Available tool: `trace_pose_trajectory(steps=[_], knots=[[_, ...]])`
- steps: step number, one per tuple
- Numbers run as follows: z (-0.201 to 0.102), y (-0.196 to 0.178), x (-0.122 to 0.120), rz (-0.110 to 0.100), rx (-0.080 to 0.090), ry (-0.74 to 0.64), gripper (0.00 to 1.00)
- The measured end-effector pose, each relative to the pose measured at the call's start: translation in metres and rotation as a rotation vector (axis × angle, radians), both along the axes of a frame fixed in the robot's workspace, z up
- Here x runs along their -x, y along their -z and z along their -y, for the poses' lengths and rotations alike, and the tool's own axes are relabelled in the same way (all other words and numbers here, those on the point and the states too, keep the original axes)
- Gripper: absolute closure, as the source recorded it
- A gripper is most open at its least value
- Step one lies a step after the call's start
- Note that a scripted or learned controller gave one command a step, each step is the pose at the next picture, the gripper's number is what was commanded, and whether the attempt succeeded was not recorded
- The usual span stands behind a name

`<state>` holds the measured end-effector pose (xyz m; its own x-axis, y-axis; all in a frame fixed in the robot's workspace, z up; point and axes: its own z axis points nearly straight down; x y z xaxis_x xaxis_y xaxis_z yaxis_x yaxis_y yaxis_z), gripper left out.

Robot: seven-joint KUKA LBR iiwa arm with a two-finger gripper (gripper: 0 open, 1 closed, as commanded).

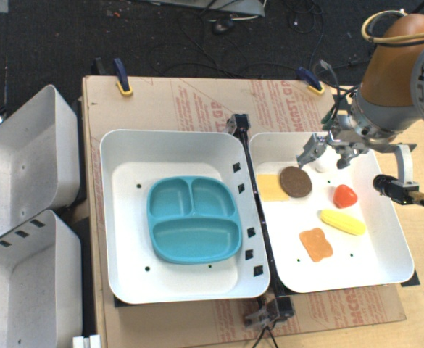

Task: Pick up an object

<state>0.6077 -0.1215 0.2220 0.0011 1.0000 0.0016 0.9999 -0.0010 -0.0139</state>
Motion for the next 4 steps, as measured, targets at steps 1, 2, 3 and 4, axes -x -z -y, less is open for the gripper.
trace_pose_trajectory(steps=[1,2,3,4], knots=[[0.0,-0.008,-0.003,0.014,0.002,-0.002,0.0],[0.001,0.035,-0.005,0.011,0.002,0.0,0.0],[0.007,0.095,-0.005,0.012,0.002,0.001,0.0],[0.007,0.131,-0.005,0.011,0.001,0.0,0.0]])
